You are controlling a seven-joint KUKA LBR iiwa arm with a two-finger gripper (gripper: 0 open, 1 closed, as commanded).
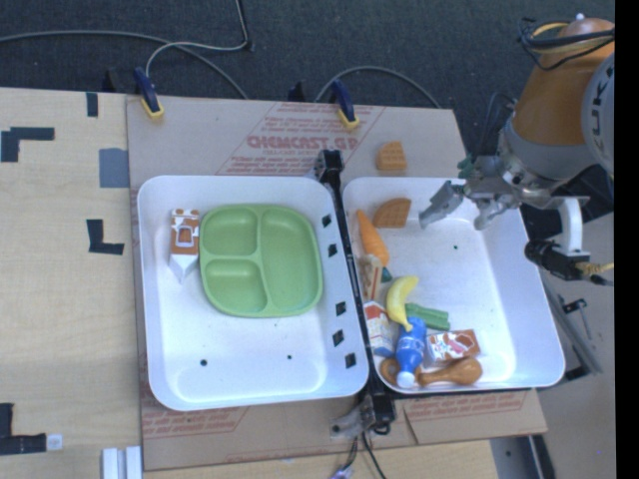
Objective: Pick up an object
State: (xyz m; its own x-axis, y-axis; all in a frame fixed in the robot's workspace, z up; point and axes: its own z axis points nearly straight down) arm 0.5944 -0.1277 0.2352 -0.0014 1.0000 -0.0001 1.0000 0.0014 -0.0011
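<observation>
My gripper (465,208) hangs over the far right corner of the right bin (479,267), open, with nothing between its fingers (437,208). Toys lie along that bin's left and near sides: a toast slice (392,213), a carrot (370,236), a banana (400,297), a green piece (429,316), a blue bottle (408,349), a red and white packet (452,345) and a brown drumstick (449,372). The toast slice lies a little left of the fingers.
The left bin (240,367) bears a green divided plate (262,259) and a small carton (184,240). An orange block (391,156) sits on the cardboard behind the right bin. Clamps (149,96) hold the cardboard's far edge.
</observation>
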